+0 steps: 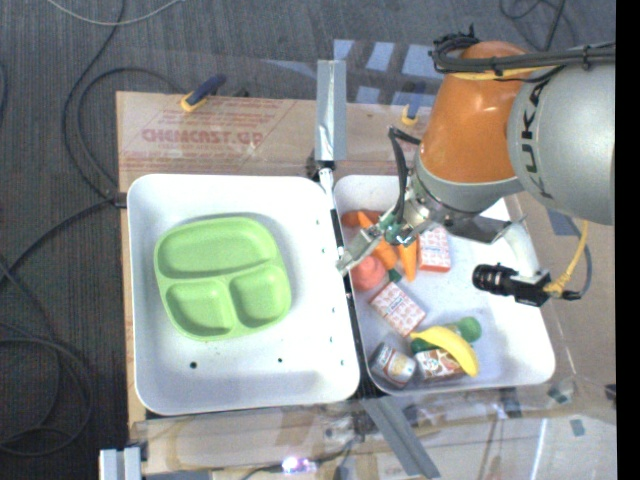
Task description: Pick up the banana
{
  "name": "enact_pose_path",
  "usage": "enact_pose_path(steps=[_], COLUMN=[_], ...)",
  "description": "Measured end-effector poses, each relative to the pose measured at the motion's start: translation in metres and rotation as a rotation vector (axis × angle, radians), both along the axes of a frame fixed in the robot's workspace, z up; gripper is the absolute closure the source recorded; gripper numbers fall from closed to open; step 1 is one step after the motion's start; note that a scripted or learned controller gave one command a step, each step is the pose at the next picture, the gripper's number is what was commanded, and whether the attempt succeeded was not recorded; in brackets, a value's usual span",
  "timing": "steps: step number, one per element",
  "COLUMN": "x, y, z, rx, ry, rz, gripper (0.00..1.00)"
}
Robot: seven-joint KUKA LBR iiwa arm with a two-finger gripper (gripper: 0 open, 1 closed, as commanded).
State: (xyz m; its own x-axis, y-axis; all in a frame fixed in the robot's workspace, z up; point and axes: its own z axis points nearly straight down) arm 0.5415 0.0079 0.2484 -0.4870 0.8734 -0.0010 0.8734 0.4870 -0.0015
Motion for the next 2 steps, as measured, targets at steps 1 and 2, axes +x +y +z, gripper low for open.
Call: enact_pose_path(steps=[1,2], x=[-0.057,-0.058], y=[-0.079,-0.133], z=[-0.004,-0.101], rx=[-0.001,0.001], ry=[0.001,0.002], rz=[0.031,0.100], gripper=[0.00,0.00])
